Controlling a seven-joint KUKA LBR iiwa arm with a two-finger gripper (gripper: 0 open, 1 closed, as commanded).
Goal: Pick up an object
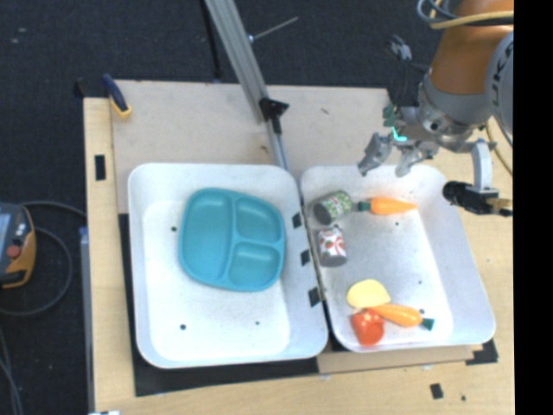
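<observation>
"Where was the arm, and why there?"

"The grey two-finger gripper (390, 156) hung above the far rim of the right-hand shallow white bin (458, 258), its fingers spread apart with nothing between them. That looked like a hover ahead of a descent: open fingers over the bin that held the small things."

"Which thing was it nearest?"

"The orange toy carrot with a green stalk (390, 205), lying flat near the far wall, just beside a tipped green-and-silver can (330, 206). A second shiny silver can (332, 246) lay a little nearer the camera, against the bin's left wall."

"And the rest?"

"A yellow rounded plastic piece (367, 294), a red tomato-like toy (367, 327) and another orange carrot (402, 316) sat bunched at the near end, touching or almost so. That crowding would probably make a clean grasp harder than the lone carrot."

"The other bin?"

"The left-hand white bin (160, 318) held a teal plastic divided plate (232, 239), flat and broad, likely a poor fit for narrow fingers."
</observation>
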